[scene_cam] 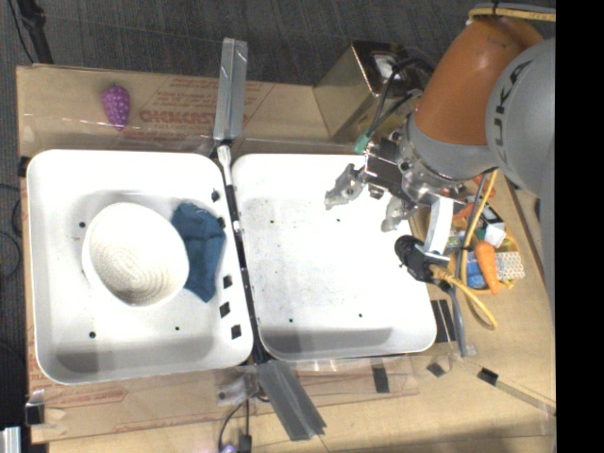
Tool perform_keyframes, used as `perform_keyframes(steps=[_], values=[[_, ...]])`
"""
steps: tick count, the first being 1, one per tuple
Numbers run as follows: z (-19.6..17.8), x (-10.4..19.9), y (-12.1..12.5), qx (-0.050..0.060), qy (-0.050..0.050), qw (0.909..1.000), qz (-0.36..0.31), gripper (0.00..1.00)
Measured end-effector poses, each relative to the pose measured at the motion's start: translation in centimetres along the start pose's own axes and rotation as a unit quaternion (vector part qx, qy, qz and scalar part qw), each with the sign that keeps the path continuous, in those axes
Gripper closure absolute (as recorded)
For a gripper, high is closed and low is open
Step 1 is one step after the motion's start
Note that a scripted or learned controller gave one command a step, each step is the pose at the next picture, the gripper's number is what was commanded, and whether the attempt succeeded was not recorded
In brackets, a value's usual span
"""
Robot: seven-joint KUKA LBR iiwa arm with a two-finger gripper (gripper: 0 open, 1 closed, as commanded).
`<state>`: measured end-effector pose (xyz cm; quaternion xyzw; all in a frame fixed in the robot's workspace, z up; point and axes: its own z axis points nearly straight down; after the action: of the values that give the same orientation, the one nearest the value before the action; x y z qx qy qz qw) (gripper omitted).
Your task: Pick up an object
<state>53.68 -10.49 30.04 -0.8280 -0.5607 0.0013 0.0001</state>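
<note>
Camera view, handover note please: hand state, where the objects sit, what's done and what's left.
Hand: fingers spread open, holding nothing, hovering over the right bin's upper right area.
Objects: white woven dome and blue cloth lie touching in the left bin. A purple item lies on the cardboard behind that bin.
Done: nothing picked.
Left: move to the left bin, grasp, lift.

A round white woven cap (137,253) lay at the frame's left in the left bin, a crumpled blue cloth (201,247) touching its right edge.
</note>
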Motion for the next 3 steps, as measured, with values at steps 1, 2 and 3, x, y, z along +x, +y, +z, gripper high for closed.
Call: perform_keyframes(steps=[1,2,3], values=[[-4.9,-8.3,2.6,0.000,0.000,0.9992,-0.041,0.00],[-7.3,-10.5,-1.1,0.000,0.001,0.9953,-0.097,0.00],[-12.2,-9.9,1.8,-0.001,0.000,0.9886,0.151,0.00]])
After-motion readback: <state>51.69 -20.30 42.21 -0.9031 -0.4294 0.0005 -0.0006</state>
